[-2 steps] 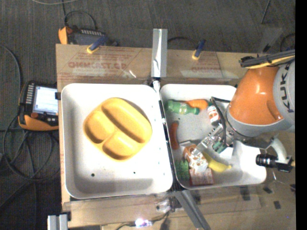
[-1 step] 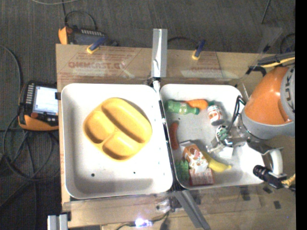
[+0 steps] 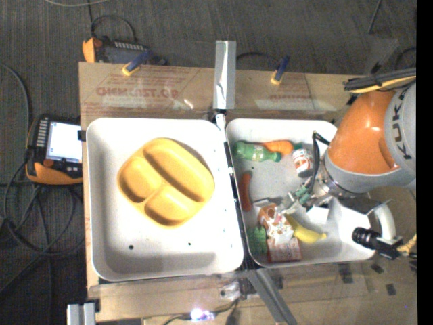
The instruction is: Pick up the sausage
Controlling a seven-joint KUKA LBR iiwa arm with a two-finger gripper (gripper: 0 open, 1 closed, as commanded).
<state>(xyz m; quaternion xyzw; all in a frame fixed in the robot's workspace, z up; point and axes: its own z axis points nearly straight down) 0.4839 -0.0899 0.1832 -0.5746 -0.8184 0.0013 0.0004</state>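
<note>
Though blurred, seemingly slim red sausage [image 3: 245, 190].

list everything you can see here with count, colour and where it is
bins: 2, white, side by side on the bench
divided plate: 1, yellow, in the left bin
sausage: 1, red-brown, right bin, along its left wall
bottle: 1, green, right bin, far left corner
carrot: 1, orange, right bin, beside the bottle
can: 1, red and white, right bin, right of the carrot
banana: 1, yellow, right bin, near edge
packet: 1, red and white, right bin, near edge
handheld screen: 1, orange and black, floor left of the bench
arm: 1, grey and orange, over the right bin
gripper: 1, dark, low over the right bin's middle
</note>
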